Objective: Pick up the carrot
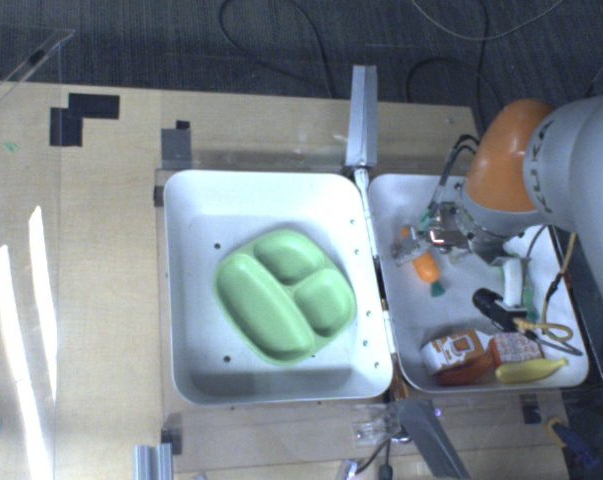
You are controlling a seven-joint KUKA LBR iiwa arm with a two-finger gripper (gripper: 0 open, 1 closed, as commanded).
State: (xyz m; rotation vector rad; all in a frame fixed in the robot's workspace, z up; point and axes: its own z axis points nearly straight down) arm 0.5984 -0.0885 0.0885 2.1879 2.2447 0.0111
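Camera view: small orange plastic toy carrot (427, 267) with green tip in right white bin (401, 348), near its left wall, just under claw (439, 236). Claw state: cannot tell. Likely light, stiff, slick; best pinched across the orange middle. One carrot, two bins, one green divided plate (284, 295).

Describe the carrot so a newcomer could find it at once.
Start at the right bin, where the arm reaches in. Just under the claw, near the bin's middle, lies the carrot: small, bright orange with a green tip, apart from the items along the near wall.
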